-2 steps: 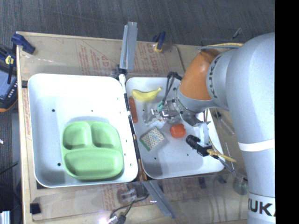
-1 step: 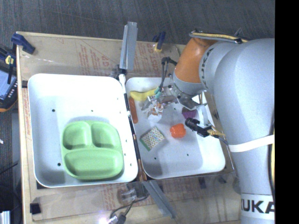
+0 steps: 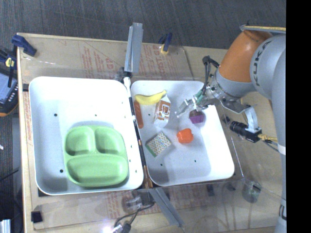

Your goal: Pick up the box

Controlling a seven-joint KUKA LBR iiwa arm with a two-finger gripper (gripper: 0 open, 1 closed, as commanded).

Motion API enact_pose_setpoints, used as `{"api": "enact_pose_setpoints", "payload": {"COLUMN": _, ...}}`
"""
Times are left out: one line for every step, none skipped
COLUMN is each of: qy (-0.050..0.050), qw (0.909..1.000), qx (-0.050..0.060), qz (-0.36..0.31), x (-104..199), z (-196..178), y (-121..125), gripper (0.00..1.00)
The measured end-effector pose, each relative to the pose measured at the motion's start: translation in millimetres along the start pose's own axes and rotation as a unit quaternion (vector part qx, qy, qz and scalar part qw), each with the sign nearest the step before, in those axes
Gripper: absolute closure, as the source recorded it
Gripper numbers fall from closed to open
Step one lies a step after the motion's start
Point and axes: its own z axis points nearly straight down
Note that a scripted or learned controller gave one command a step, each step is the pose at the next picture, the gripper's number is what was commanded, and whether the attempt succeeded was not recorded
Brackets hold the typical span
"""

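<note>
A small white and brown box (image 3: 163, 111) lies in the upper middle of the right bin (image 3: 218, 166), just under a yellow banana (image 3: 150, 98). My gripper (image 3: 183, 107) hovers right of the box, low over the bin, fingers pointing left toward it. The fingers stand open with nothing between them, a short gap away from the box's right side. A flat green patterned pack (image 3: 158, 143) lies lower in the same bin.
A purple fruit (image 3: 197, 116) sits right under the wrist and an orange piece (image 3: 184, 136) just below it. An orange-red stick (image 3: 139, 114) lies along the right bin's left wall. The left bin (image 3: 48, 96) holds a green divided tray (image 3: 96, 156).
</note>
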Motion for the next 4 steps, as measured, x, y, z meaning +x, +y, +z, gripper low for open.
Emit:
{"api": "enact_pose_setpoints", "payload": {"qy": 0.001, "qw": 0.9993, "qx": 0.001, "qz": -0.037, "x": 14.5, "z": -27.6, "y": -50.5, "gripper": 0.0}}
{"api": "enact_pose_setpoints", "payload": {"qy": -0.002, "qw": 0.9999, "qx": -0.003, "qz": -0.01, "x": 68.6, "z": 86.2, "y": -41.6, "gripper": 0.0}}
{"api": "enact_pose_setpoints", "payload": {"qy": 0.0, "qw": 0.9997, "qx": 0.001, "qz": 0.025, "x": 23.0, "z": 90.8, "y": 18.1, "gripper": 0.0}}
{"api": "enact_pose_setpoints", "payload": {"qy": 0.001, "qw": 0.999, "qx": 0.001, "qz": -0.044, "x": 26.7, "z": 45.6, "y": -14.4, "gripper": 0.0}}
